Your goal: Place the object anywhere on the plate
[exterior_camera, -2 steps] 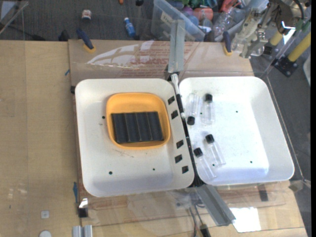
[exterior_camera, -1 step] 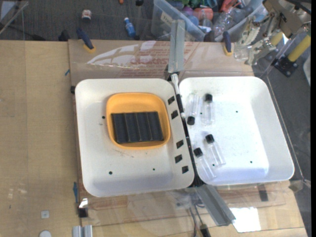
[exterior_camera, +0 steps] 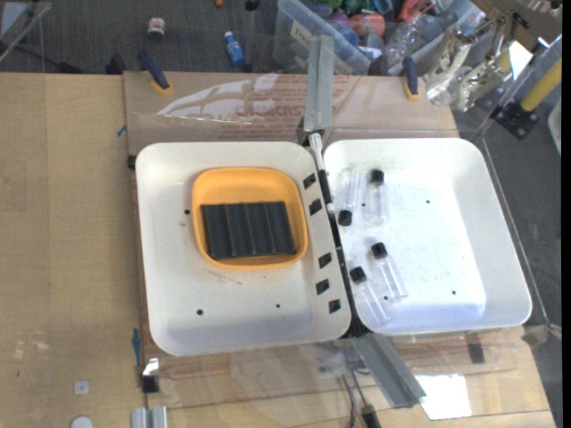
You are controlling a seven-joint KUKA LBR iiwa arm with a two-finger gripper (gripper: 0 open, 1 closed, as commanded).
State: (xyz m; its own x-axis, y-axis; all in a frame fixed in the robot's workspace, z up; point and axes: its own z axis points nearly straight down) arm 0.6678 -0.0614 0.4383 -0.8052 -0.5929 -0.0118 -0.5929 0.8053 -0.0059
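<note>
An orange plate (exterior_camera: 246, 178) with rounded corners lies in the left white bin (exterior_camera: 232, 321). A flat black ridged object (exterior_camera: 248, 230) rests on the plate and covers most of its floor. Several clear vials with black caps lie in the right white bin (exterior_camera: 451, 230), near its left side: one vial (exterior_camera: 377, 194) toward the back beside another (exterior_camera: 346, 200), and one vial (exterior_camera: 388, 272) nearer the front beside another (exterior_camera: 367, 293).
A metal divider bar (exterior_camera: 318, 96) runs between the bins at the back. A clear tub of coloured toys (exterior_camera: 357, 12) stands behind the bench. Clear plastic clutter (exterior_camera: 464, 65) sits at the back right. Small black tabs (exterior_camera: 321, 239) line the seam between the bins.
</note>
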